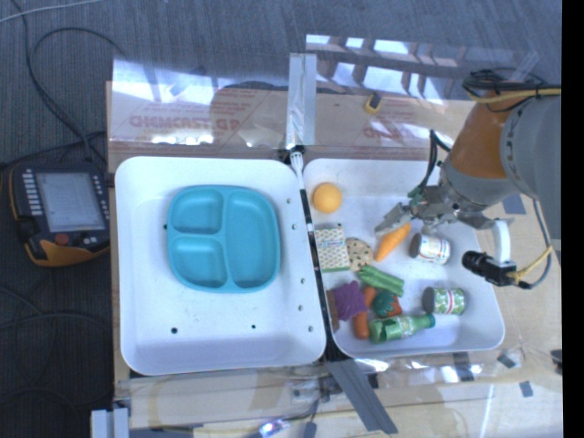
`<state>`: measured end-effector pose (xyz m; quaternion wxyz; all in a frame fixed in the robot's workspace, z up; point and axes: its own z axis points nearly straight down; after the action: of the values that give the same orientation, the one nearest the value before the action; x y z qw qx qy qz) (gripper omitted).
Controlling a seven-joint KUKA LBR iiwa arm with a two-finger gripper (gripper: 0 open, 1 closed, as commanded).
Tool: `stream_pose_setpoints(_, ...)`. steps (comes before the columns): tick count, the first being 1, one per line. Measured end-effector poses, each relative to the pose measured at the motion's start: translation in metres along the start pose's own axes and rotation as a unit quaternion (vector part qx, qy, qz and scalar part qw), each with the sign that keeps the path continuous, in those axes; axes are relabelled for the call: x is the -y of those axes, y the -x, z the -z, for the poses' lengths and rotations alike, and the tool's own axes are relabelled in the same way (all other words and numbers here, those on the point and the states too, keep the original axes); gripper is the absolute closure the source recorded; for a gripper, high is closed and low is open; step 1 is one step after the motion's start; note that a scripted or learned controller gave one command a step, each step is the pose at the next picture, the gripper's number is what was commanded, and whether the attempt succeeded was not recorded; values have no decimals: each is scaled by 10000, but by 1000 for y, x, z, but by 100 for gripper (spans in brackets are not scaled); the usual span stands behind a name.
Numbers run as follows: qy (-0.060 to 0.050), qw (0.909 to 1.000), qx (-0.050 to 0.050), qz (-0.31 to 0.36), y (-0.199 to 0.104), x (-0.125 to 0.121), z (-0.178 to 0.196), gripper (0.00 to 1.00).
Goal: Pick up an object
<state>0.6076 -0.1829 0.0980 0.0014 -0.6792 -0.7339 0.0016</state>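
Arm (497, 149): reaches in from the right, over the right bin (474, 340).
Gripper (422, 215): low over the bin's middle, fingers spread, nothing between them.
Carrot (393, 241): just beside the left fingertip, on the bin floor.
Small can (430, 247): just near of the gripper.
Orange ball (327, 197): far-left corner of the right bin.
Green bottle (401, 327): near side, lying flat.
Left bin (137, 318): holds a blue divided plate (223, 238).

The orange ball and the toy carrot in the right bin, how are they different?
The orange ball is round; the carrot is long and tapered. The ball sits alone by the bin's left wall, while the carrot lies at a slant just beside the gripper. Both are orange and share the right bin.
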Motion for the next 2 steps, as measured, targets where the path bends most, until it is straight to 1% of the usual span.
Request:
stream_pose_setpoints(1, -1, 9957, -47, -923, 33, 7, 24, 0)
stream_pose_setpoints(2, 62, 9958, 34, -918, 3, 17, -9, 0)
